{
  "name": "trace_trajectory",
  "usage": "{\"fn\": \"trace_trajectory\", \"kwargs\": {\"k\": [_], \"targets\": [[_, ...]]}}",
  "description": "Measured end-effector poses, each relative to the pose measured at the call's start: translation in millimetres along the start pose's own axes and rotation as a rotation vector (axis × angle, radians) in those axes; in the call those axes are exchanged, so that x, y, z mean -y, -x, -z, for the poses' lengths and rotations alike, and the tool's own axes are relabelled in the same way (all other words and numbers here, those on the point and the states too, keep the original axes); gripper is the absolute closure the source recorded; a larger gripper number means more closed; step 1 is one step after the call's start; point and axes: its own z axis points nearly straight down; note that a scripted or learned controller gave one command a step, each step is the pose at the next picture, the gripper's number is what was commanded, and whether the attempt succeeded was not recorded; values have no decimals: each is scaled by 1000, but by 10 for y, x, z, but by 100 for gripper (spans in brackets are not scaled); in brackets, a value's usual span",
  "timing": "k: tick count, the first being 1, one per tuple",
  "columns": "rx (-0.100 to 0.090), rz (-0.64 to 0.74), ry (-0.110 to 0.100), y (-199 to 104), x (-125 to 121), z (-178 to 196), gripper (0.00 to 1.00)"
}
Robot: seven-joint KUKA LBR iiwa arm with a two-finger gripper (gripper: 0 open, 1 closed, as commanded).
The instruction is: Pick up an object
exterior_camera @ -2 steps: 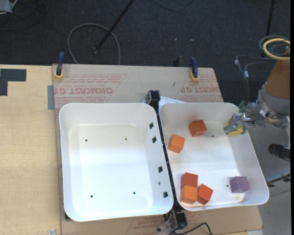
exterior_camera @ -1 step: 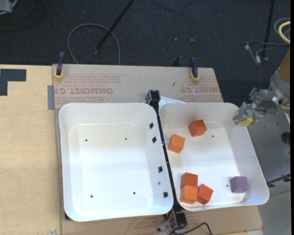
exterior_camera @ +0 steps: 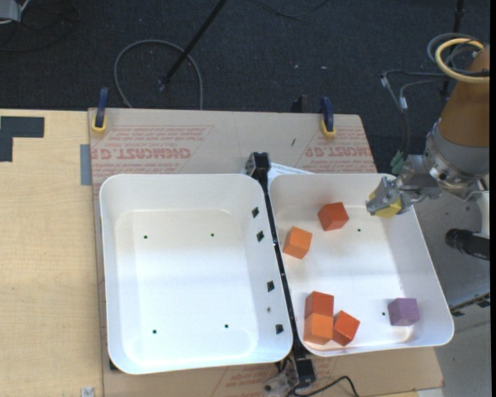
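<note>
I see the claw (exterior_camera: 386, 201) over the right bin's (exterior_camera: 422, 259) far-right rim, closed on a yellow block (exterior_camera: 389, 209). Red block (exterior_camera: 333, 216) lies just left, inside the bin.

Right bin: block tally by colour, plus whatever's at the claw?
Orange/red blocks: 5
Purple block: 1
Yellow block between the claw fingers: 1
Total: 7
</note>
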Motion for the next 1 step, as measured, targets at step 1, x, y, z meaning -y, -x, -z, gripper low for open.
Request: {"fn": "trace_trajectory", "kwargs": {"k": [1], "targets": [[1,0,-1,-522,19,-170,100]]}}
